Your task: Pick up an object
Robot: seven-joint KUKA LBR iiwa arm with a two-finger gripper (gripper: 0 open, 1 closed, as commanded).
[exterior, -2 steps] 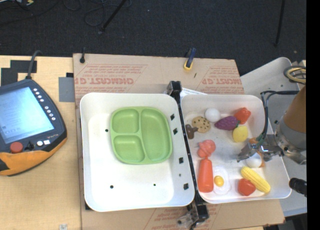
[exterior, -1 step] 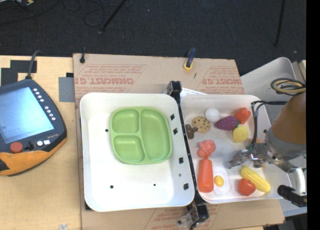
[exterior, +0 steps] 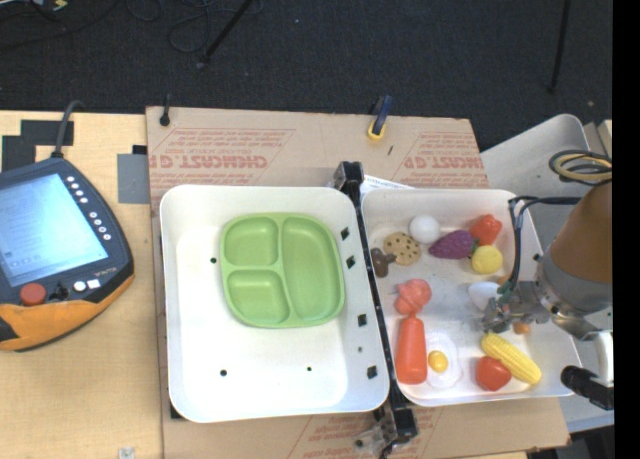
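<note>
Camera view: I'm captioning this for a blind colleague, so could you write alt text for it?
A grey robot arm's gripper reaches from the right into the right bin, low over toy food: corn, carrot, fried egg, cookie, grapes. The left bin holds a green divided plate.

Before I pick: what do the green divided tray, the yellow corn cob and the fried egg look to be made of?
The green three-compartment tray looks like moulded plastic, matte, with rounded edges and even colour. The yellow corn cob seems to be hard toy plastic, with a ridged surface and a slight sheen. The white fried egg with a yellow yolk is probably plastic as well; it is too small here to be sure.
</note>
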